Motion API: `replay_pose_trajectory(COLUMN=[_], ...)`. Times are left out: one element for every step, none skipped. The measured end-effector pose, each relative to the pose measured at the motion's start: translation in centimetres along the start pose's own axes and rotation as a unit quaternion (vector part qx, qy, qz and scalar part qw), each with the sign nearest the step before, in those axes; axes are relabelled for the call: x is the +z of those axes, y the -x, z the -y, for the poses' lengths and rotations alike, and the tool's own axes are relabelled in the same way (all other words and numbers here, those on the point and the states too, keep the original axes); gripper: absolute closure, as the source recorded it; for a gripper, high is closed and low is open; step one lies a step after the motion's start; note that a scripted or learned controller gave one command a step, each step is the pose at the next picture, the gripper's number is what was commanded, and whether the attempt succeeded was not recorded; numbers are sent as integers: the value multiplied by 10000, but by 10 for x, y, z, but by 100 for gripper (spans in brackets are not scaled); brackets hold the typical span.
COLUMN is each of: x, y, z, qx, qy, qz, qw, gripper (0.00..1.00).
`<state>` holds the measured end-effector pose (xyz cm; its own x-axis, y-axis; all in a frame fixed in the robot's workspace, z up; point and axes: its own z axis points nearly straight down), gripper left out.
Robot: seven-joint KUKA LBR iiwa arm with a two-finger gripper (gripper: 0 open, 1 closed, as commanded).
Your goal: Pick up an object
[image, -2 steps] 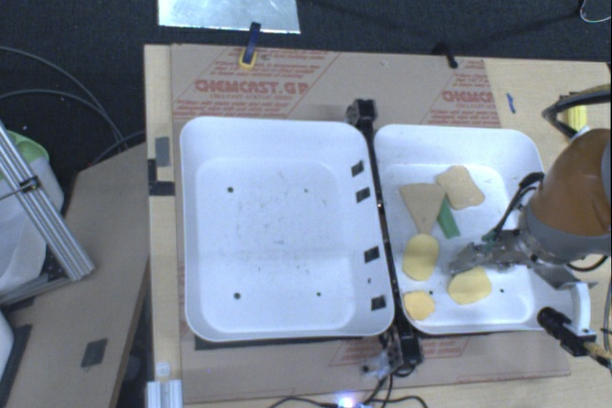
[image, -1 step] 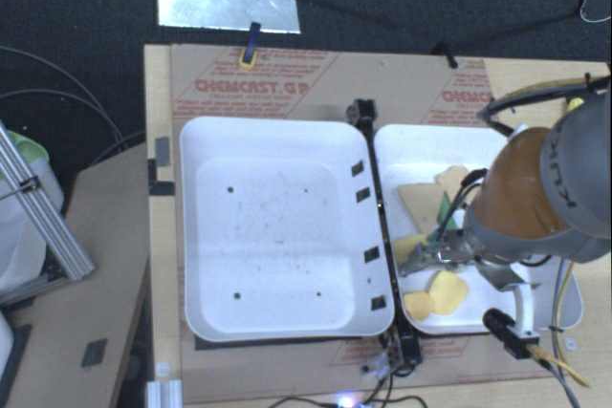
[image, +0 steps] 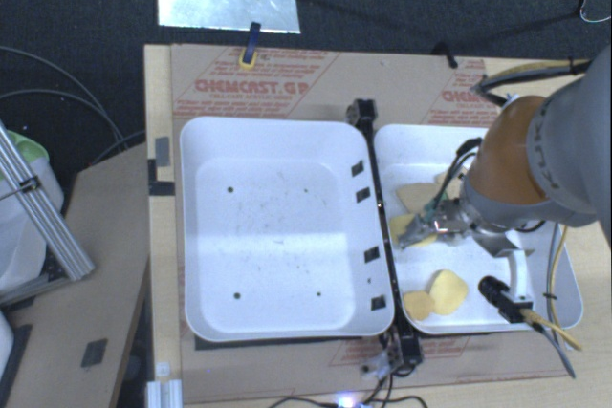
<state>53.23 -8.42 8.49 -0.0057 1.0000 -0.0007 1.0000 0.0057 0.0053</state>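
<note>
My gripper point(image: 411, 235) is low in the right bin point(image: 411, 140), near its left wall. A small yellowish piece point(image: 399, 225) lies right at the gripper's tip; whether it is held is unclear. Just behind the gripper a flat tan piece point(image: 414, 197) lies on the bin floor. Two rounded yellow pieces point(image: 447, 289) point(image: 418, 305) lie side by side at the bin's front. The grey arm with its orange band point(image: 512, 162) covers the bin's right half.
The left bin point(image: 277, 229) is beside the right one, with a black divider strip point(image: 381, 225) between them. Both stand on a cardboard sheet point(image: 316, 81). A metal frame point(image: 38, 215) rises at the far left.
</note>
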Motion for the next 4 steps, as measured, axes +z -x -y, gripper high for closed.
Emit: replay_pose_trajectory(x=[-57,-67,-255,-210], y=[-72,-91,-148,-86], z=[27,26,42,-52], qx=[20,-97,-37,45], qy=[-31,-74,67,-14], qz=[-17,-173,-31,14], qw=[10000,9998,10000,10000], gripper=[0,100,100,100])
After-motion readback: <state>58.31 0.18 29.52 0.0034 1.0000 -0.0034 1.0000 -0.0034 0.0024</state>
